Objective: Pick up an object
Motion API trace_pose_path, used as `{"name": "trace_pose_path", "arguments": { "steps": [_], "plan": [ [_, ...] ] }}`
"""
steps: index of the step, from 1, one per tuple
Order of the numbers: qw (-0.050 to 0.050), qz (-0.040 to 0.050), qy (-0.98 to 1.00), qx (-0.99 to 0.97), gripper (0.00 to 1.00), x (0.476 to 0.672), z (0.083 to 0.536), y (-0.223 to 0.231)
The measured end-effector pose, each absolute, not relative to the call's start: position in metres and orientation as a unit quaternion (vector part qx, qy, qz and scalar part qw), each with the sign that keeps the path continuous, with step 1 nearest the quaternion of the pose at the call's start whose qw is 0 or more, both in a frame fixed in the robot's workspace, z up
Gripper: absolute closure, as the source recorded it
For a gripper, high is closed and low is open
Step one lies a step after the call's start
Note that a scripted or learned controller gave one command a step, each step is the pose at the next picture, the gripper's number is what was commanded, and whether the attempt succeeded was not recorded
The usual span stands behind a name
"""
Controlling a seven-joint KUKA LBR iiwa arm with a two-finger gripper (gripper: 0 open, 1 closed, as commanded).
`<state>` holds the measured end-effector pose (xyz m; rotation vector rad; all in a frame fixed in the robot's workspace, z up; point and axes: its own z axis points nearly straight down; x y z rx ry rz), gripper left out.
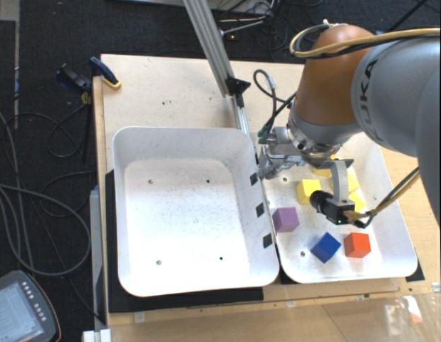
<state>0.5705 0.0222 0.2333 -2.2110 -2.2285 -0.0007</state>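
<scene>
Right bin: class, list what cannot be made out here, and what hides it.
Camera view:
1. Right bin: its far half is hidden beneath the arm.
2. Yellow block: the yellow patches behind it are partly covered by the arm, so it is unclear whether they are one block or several.

The left bin (120, 212) looked like smooth white plastic, matt and flecked with dark specks, on a bench (163, 91) of pale, dull board. The arm's orange band (330, 70) shone glossy beside its smooth grey casing (409, 95). The slanted rail (206, 30) was bare metal, and the purple cube (285, 219) and blue cube (325, 247) looked matt.
</scene>
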Motion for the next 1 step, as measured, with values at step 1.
{"name": "trace_pose_path", "arguments": {
  "steps": [1],
  "plan": [
    [0.001,-0.0002,-0.710,-0.704,1.00,0.5441,0.2426,0.0669]
  ]
}}
